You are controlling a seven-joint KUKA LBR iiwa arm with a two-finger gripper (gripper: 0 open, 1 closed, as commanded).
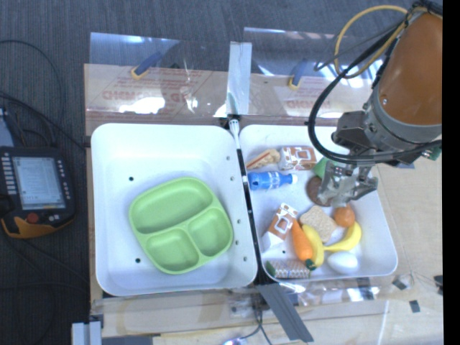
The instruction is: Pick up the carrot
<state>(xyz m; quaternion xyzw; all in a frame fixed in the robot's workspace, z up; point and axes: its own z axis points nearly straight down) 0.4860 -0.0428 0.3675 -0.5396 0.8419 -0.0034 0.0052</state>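
A: Right under the gripper [346, 192], in the right-hand bin [384, 214], there's a small round orange fruit [345, 215], just below the fingertips. Whether the metal touches it, I can't tell from this angle.

B: And the fingers themselves?

A: Pointed down into the bin, bunched close together, but how far apart they stand I honestly can't tell, and I can't see anything between them.

B: Where's the carrot?

A: The carrot [302, 243] lies down and to the left of the gripper, near but apart from it, orange body with its green end aimed toward the bin's front wall. It rests against a banana [332, 241], which curves away beneath the round fruit.

B: What else is crowding in there?

A: A pale square cracker [320, 223] sits between carrot and gripper. Just left of the gripper there's a brown disc [315, 190] with something green [320, 168] above it. A white egg [342, 261] lies below the banana, at the front of the bin.

B: Further out?

A: A small orange-and-white packet [282, 223] beside the carrot's top, a blue bottle [269, 180] lying on its side farther left, and a couple of snack wrappers [295, 157] up toward the back wall.

B: And the other bin?

A: Well off to the gripper's left, the left bin [115, 157] holds a green divided plate [181, 225]. Beyond that, past the bench edge, a handheld control pendant [34, 187] sits on the dark floor.
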